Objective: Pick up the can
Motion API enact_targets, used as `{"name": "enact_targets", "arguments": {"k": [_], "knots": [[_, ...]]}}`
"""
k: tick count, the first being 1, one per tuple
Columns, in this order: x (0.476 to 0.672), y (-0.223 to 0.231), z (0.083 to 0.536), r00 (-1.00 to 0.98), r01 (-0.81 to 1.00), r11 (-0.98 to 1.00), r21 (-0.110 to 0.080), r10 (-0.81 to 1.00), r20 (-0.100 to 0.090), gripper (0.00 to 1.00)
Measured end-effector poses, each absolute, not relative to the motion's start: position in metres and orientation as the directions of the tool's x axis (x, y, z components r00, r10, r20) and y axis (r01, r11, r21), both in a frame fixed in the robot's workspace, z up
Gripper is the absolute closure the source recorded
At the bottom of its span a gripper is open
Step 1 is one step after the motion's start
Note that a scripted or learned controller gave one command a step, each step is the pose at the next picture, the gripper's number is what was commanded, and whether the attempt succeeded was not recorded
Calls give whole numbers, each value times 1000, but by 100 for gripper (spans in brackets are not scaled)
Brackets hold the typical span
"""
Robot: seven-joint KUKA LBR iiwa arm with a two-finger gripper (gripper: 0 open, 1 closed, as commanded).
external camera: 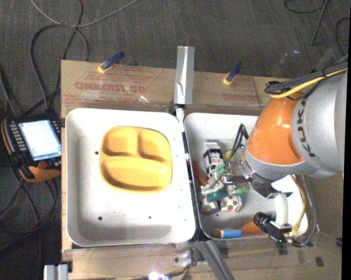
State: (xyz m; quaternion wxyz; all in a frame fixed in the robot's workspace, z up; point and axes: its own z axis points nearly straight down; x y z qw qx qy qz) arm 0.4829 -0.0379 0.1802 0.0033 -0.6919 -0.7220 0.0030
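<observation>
In the right bin, a small can with a red, white and green label lies in a pile of clutter near the front. My gripper reaches down into that pile just behind and left of the can, among teal and white items. The grey and orange arm covers the right half of this bin and hides what lies under it. I cannot make out anything held in the gripper.
The left bin holds a yellow divided tray. Also in the right bin are a white and black box, an orange and blue marker at the front wall, and an orange item. A handheld screen sits left of the bench.
</observation>
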Motion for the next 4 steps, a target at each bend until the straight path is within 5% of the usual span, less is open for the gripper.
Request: {"name": "enact_targets", "arguments": {"k": [1, 2, 3, 4], "knots": [[483, -38, 180, -43, 999, 43, -9, 999, 1, 0], [483, -22, 180, 197, 980, -197, -8, 980, -3, 0], [511, -97, 136, 181, 984, -181, 2, 984, -3, 0], [491, -125, 88, 173, 985, -173, 6, 985, 3, 0]]}}
